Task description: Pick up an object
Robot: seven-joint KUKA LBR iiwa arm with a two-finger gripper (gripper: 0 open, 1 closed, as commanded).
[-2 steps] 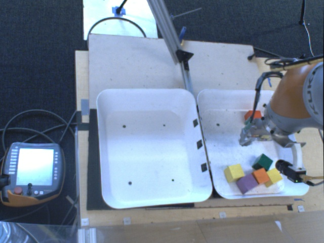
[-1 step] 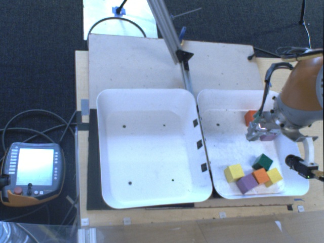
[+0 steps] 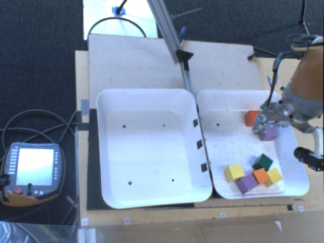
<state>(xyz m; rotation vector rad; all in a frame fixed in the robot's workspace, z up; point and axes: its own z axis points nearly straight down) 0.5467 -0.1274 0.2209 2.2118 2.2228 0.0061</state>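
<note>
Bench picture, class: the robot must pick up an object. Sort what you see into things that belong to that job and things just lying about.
Belongs to the job:
gripper
orange block
purple block
cluster of blocks
right bin

Just lying about:
left bin
control pad
cables

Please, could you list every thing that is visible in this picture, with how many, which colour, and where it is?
bins: 2, white, side by side on the bench
orange block: 1, right bin, beside the gripper
purple block: 1, pale purple, right bin, under the gripper
block cluster: 5, right bin near front: yellow, purple, orange, green, yellow
teach pendant: 1, grey and orange, left of the bench
arm: 1, grey with orange band, right
gripper: 1, over the right bin
</note>
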